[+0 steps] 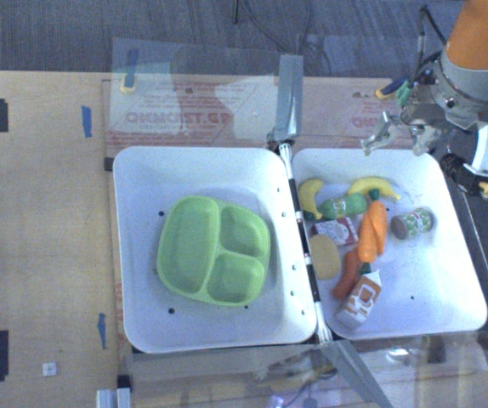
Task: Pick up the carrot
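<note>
The carrot (372, 230) is orange with a green top. It lies nearly upright in the picture in the middle of the right bin (448, 287), among other toy food. My gripper (394, 143) hangs above the bin's far rim, up and to the right of the carrot and well apart from it. Its two fingers are spread, with nothing between them.
Around the carrot lie two bananas (311, 196) (374, 185), a green bottle (344, 205), a red packet (338, 229), a small can (412, 223), a tan oval piece (325, 257), a darker orange stick (346, 276) and a small carton (360, 300). The left bin (142, 185) holds a green divided plate (214, 250).
</note>
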`<state>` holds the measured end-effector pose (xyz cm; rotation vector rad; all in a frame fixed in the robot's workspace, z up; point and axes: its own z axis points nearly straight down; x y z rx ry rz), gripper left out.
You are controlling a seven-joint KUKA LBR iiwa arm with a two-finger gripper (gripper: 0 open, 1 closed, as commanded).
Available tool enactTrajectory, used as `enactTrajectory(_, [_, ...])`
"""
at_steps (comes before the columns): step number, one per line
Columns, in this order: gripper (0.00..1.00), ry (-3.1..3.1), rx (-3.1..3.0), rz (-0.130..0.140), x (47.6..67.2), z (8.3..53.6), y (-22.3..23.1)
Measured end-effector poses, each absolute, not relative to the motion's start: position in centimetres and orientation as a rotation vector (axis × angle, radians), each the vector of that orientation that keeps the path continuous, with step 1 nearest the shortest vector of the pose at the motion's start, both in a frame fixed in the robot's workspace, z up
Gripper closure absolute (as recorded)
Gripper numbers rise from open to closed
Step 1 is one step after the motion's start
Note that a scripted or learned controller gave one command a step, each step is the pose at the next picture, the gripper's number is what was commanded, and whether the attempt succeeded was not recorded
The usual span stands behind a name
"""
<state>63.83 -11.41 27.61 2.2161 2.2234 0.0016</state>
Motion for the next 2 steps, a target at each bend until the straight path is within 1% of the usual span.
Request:
enactTrajectory(1, [0.00, 2.234, 2.209, 0.001, 60.7, 15.6, -11.7])
enactTrajectory(2, [0.00, 2.208, 2.226, 0.008, 58.7, 8.8, -16.9])
